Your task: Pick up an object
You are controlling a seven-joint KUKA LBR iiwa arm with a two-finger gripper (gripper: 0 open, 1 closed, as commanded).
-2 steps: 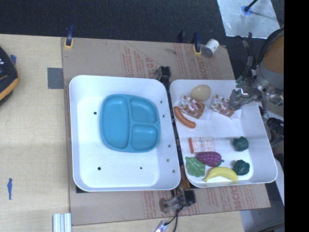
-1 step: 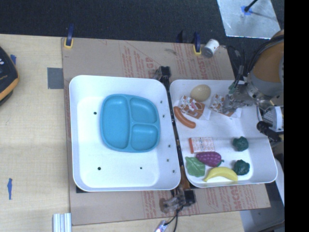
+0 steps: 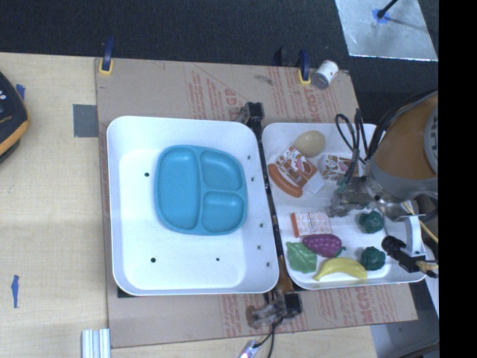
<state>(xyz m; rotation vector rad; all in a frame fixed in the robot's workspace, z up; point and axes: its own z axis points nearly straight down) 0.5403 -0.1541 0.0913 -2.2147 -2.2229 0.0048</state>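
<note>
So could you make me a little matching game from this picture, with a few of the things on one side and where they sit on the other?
Things:
1. blue divided plate
2. banana
3. purple grapes
4. tan potato

Places:
A. far end of the right bin
B. near edge of the right bin
C. middle of the left bin
D. just above the banana, beside a green leafy piece

Pairs: 1-C, 2-B, 3-D, 4-A
</note>
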